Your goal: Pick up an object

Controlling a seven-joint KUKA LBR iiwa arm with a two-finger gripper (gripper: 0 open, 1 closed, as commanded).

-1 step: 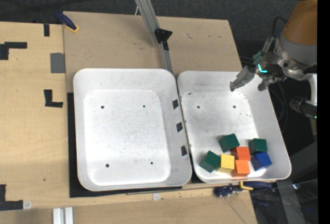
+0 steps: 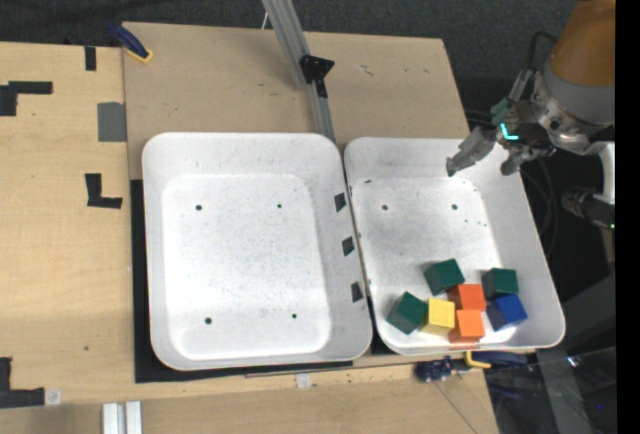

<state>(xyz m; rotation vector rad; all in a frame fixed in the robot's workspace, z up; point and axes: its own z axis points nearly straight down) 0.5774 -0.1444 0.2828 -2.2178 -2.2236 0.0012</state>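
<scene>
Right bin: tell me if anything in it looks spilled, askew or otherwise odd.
Nothing looks spilled or damaged. The blocks, green, orange, yellow and blue, sit jumbled at differing angles in the near corner of the right bin, all inside its rim. The gripper hangs above the bin's far edge, away from them.
</scene>
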